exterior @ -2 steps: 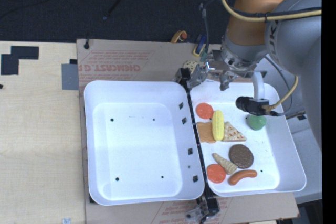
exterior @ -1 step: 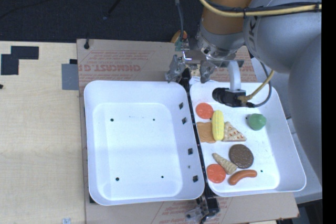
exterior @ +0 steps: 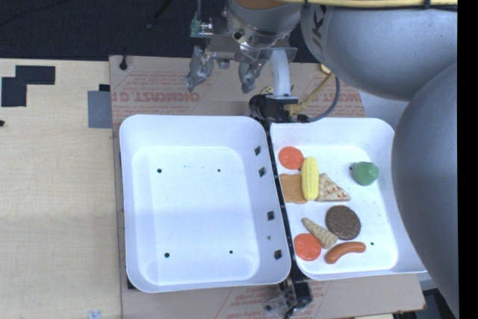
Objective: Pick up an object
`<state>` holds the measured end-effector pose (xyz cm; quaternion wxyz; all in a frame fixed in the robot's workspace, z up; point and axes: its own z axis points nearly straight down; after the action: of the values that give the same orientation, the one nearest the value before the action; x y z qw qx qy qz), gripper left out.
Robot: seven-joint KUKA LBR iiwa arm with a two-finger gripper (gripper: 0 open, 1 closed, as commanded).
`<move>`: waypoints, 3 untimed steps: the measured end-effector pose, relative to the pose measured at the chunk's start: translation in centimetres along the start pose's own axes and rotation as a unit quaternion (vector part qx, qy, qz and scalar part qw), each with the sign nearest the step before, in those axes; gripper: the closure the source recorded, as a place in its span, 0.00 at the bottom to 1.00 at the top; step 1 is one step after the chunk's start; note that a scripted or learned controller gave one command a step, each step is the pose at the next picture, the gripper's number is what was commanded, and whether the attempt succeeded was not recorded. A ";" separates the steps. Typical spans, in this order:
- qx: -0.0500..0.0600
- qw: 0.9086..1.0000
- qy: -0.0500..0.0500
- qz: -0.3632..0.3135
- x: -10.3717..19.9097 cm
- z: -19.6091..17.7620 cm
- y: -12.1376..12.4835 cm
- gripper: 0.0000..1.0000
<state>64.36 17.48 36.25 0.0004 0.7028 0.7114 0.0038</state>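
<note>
- The gripper (exterior: 222,80) hung over the brown cardboard sheet (exterior: 157,90), just past the far edge of the bins and close to where the two bins met. Its jaws stood apart, with nothing between them.
- The grey arm (exterior: 388,19) came in from the right and loomed over the right bin (exterior: 382,132).
- Every piece there was to pick lay in that right bin, well apart from the gripper.
- Nearest the gripper was a red disc (exterior: 291,158), at the bin's far left.
- Just beside it lay a yellow corn cob (exterior: 309,177). The cob rested partly over a tan toast slice (exterior: 291,190) and touched a pale wedge (exterior: 334,190) on its other side.
- A green piece (exterior: 364,172) sat alone by the right wall.
- Toward the near edge lay a brown round patty (exterior: 343,222), with a ridged cone (exterior: 320,232) touching its left side.
- A second red disc (exterior: 307,246) lay at the cone's near end, and a sausage (exterior: 345,252) lay just beside it, under the patty.
- The left bin (exterior: 134,160) sat edge to edge with the right one.
</note>
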 end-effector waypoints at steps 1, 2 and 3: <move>0.007 1.000 -0.003 0.003 7.3 5.4 -0.4 0.00; 0.006 1.000 -0.004 0.003 7.0 4.1 -0.3 1.00; -0.002 1.000 0.000 0.005 6.9 -9.1 -0.9 1.00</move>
<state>63.37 24.28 45.34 0.0020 0.7062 0.7080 0.0047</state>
